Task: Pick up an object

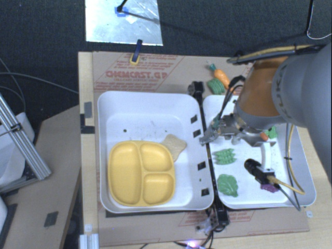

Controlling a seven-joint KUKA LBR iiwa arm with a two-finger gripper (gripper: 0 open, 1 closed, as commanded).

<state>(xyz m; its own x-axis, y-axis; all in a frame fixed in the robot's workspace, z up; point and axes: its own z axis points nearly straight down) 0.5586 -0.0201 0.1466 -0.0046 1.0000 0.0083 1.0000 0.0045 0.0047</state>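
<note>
Red "CHEMCAST GP" lettering runs across the brown board above the left bin. Whether the hand is open or closed, I cannot tell.

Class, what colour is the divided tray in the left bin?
Yellow tray; the camera view shows it plainly.

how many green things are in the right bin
2 in plain sight: a green ridged piece mid-bin near the divider and a green leafy piece below it toward the front. The arm covers the bin's back part, so more may be hidden.
</note>
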